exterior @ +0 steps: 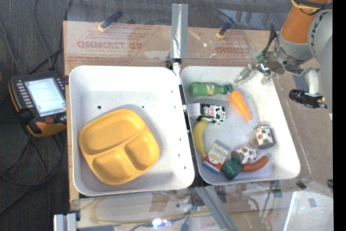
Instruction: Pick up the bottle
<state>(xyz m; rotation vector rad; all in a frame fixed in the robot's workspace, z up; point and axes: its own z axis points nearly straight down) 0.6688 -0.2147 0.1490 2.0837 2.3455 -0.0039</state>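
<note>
Looking down on the bench, you see the claw (pixel 244 76) reaching in from the right and hanging over the far right part of the right bin (pixel 289 132), near its far edge. Its two thin fingers (pixel 241 76) point left and down toward the bottle's cap end. They look slightly spread, with a narrow gap between them, and nothing sits between them. The tips are just beside the cap but you cannot tell whether they touch it.

You find the green bottle (pixel 210 89) lying on its side along the far edge of the right bin, its length running left to right, its base toward the bin's far left corner and its cap toward the claw. An orange carrot (pixel 240 105) lies just beside the cap end, slanting toward the bin's middle. A small black-and-white carton (pixel 212 112) sits close in front of the bottle, and a banana (pixel 199 137) lies along the bin's left edge below that.

Toward the near edge of the right bin you see a cluster: a little box (pixel 216 156), a dark green piece (pixel 231 169), a red sausage-like piece (pixel 255 164), and two small printed cartons (pixel 264 136).

In the left bin (pixel 97 76) a yellow divided plate (pixel 119 146) rests toward the near left corner.
</note>
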